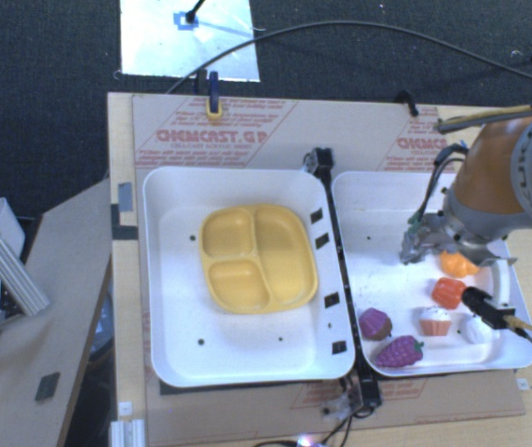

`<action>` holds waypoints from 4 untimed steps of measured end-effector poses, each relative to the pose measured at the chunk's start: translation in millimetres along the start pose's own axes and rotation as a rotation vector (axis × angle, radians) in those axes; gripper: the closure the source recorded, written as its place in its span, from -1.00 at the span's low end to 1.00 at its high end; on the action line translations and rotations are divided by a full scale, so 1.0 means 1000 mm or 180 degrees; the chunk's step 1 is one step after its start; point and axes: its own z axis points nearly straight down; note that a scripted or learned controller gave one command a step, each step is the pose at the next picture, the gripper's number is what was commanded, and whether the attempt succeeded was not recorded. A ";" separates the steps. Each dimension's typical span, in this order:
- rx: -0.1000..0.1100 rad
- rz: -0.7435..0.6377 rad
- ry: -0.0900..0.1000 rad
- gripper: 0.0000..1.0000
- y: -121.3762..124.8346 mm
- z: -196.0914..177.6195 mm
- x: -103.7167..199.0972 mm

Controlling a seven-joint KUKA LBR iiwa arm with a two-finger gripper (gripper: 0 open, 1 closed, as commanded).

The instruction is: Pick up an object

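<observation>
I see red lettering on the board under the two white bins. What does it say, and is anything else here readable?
"CHEMCAST GP" in red, on the pale protective sheet of the board behind the left white bin.
The same red print repeats at the board's right behind the arm, cut off and too partial to read.
The smaller red lines around it are too blurred to read.
No other text is legible.

Bright, even overhead light; the white bins (247,361) glare slightly, shadows stay soft, and small details look mildly blurred.
</observation>
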 end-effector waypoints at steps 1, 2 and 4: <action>-0.0009 -0.0015 -0.0001 1.00 0.008 -0.050 0.007; -0.0008 -0.0012 -0.0002 1.00 0.009 -0.094 0.003; 0.0002 -0.0029 0.0005 1.00 0.018 -0.152 0.051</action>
